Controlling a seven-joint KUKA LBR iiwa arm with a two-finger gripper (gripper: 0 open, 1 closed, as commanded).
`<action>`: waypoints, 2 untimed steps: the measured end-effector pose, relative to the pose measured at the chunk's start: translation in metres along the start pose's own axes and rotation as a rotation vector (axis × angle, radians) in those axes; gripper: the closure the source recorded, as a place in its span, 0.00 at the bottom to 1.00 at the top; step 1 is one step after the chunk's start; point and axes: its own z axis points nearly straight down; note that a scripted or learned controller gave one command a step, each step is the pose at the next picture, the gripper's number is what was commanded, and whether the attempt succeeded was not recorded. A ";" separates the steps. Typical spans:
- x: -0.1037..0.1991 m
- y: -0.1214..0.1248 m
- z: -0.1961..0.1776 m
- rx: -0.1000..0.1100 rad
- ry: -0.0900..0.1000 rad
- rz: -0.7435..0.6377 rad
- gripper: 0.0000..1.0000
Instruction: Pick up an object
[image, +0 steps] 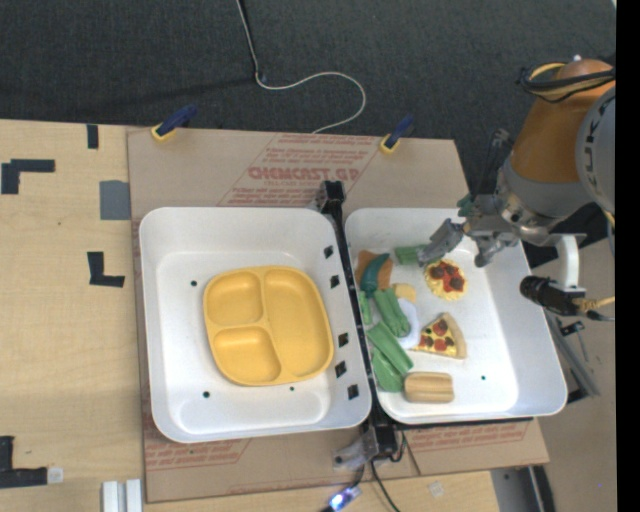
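Observation:
The right bin (520, 390) holds several toy foods. Among them are a round pizza (446, 279), a pizza slice (440, 337), a tan bread roll (428, 387), green vegetable pieces (389, 318), an orange piece (373, 268) and a small yellow piece (403, 293). My gripper (465, 246) hangs over the bin's far part, just above and behind the round pizza. It is open, its fingers (441, 242) spread apart with nothing between them.
The left bin (170, 300) holds a yellow divided plate (268, 325). A black clip (331, 195) sits where the two bins meet at the back. Both bins rest on cardboard (290, 170), with a white cable (300, 80) behind.

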 end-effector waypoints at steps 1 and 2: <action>0.000 0.003 -0.008 -0.014 -0.002 -0.003 0.00; 0.001 0.006 0.056 -0.009 -0.002 -0.002 0.00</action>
